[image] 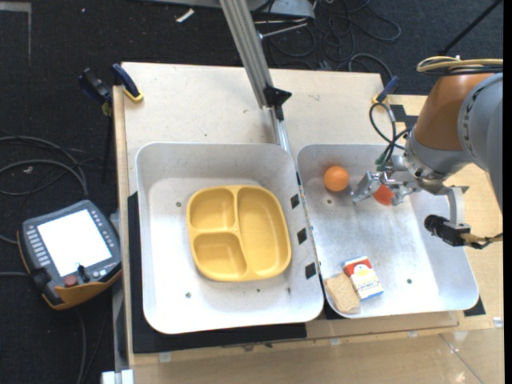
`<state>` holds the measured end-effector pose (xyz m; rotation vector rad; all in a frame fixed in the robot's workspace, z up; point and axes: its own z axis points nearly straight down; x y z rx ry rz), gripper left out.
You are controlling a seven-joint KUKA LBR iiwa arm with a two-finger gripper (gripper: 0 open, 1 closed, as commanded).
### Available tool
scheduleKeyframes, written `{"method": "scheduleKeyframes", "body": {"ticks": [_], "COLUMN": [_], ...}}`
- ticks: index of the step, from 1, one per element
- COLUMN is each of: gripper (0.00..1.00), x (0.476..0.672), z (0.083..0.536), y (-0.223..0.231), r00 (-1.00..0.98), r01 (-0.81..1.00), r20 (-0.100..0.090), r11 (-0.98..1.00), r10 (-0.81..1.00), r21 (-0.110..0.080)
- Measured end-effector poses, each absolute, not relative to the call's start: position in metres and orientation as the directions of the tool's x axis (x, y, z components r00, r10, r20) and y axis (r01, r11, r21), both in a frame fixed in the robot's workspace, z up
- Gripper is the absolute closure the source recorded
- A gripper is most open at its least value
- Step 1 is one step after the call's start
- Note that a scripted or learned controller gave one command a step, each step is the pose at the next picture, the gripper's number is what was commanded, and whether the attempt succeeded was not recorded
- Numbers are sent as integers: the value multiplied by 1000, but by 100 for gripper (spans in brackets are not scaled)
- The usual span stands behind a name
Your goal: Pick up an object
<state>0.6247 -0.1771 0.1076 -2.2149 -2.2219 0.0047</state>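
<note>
Though the claw is lowered at the ball's three o'clock, its spread cannot be told; the ball looks light, smooth, roll-prone, best pinched across its middle.

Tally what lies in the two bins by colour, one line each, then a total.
Yellow: 1, the divided plate in the left bin.
Orange: 1, the ball in the right bin.
Red and white: 1, the small box.
Tan: 1, the sponge-like block.
Total: 4.
</note>
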Motion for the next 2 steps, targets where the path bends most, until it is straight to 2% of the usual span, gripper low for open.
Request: {"method": "scheduleKeyframes", "body": {"ticks": [1,2], "gripper": [100,100], "x": [627,634], "z": [122,167], "y": [-178,-177], "r00": [-3,-3], "r01": [1000,1000], "r20": [-1,-2], "r11": [3,3], "r10": [1000,1000], "r21": [2,7]}}
